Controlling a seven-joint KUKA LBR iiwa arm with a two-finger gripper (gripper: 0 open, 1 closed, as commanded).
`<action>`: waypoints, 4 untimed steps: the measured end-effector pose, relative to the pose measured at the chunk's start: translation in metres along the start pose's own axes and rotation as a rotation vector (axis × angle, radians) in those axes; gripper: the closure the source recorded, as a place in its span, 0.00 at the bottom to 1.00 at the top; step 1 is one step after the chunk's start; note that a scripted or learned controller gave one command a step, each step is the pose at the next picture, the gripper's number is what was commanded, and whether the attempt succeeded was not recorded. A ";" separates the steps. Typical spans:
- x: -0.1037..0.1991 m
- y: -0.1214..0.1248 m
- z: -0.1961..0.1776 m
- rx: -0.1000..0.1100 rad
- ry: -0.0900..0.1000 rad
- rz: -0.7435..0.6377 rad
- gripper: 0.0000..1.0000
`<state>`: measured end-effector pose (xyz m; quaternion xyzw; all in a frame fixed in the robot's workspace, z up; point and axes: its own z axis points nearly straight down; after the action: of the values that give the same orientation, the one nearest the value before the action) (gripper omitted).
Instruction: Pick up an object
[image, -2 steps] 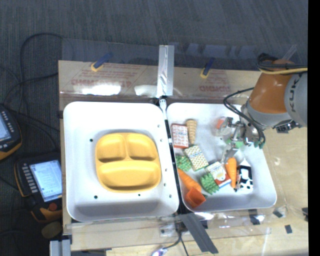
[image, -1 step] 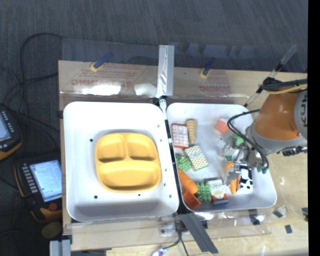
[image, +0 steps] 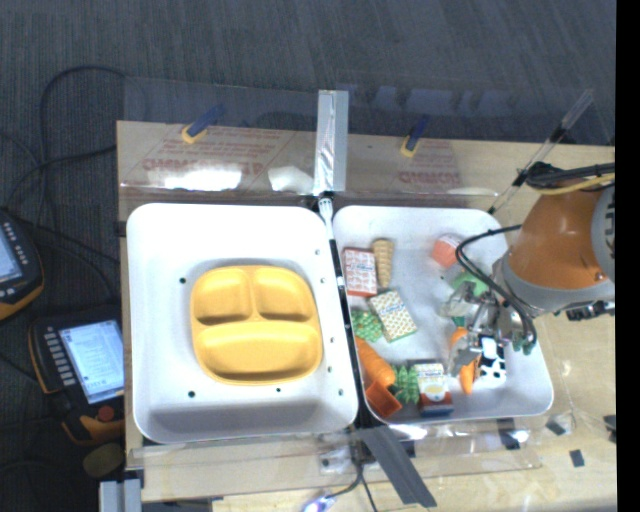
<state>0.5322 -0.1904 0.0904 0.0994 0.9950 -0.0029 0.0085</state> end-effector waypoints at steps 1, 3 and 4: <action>-0.002 0.001 -0.011 0.002 -0.002 -0.002 1.00; 0.007 -0.027 -0.001 -0.011 -0.004 0.308 0.00; -0.085 -0.013 0.003 -0.006 0.007 0.235 0.00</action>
<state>0.6127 -0.2200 0.0885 0.2155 0.9765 0.0012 0.0054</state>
